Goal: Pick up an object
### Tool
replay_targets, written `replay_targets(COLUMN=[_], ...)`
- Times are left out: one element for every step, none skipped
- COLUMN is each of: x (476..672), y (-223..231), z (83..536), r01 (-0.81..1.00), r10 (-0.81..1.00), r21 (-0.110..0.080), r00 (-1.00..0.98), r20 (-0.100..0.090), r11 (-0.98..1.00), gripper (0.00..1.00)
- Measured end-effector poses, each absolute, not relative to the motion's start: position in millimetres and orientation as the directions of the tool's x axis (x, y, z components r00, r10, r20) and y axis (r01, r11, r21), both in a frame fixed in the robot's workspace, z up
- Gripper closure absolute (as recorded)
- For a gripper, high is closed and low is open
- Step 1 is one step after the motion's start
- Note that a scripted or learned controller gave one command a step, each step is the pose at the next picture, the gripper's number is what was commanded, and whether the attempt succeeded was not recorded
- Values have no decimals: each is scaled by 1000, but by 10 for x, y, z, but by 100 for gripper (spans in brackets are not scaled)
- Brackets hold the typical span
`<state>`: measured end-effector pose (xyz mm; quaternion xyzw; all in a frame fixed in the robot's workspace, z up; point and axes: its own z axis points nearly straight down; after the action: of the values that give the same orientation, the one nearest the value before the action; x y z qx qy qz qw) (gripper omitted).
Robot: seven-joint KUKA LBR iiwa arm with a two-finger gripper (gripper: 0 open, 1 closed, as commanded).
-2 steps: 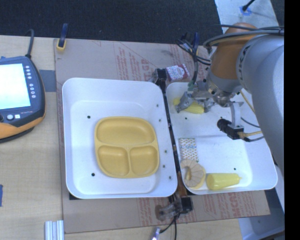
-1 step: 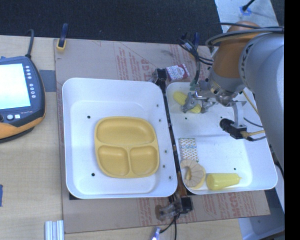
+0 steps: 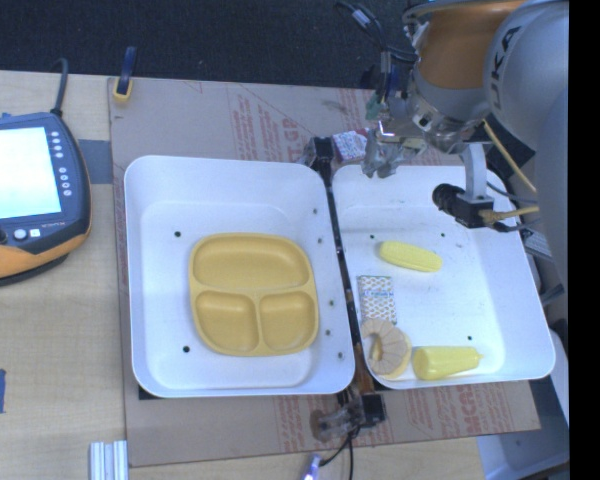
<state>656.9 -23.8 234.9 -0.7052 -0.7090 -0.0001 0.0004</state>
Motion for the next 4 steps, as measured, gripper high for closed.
replay_targets(x=[6563, 6159, 6003, 5897], y=[-245, -667, -1295, -1270], z=[2336, 1915, 1244, 916], r01=[1000, 1000, 1000, 1000], r10=[1000, 1000, 1000, 1000], r21=[-3, -5, -6, -5], r00=[-5, -4, -3, -4], r20=[0, -2, -2, -1], r11=[5, 4, 3, 4], gripper=[0, 0, 0, 0])
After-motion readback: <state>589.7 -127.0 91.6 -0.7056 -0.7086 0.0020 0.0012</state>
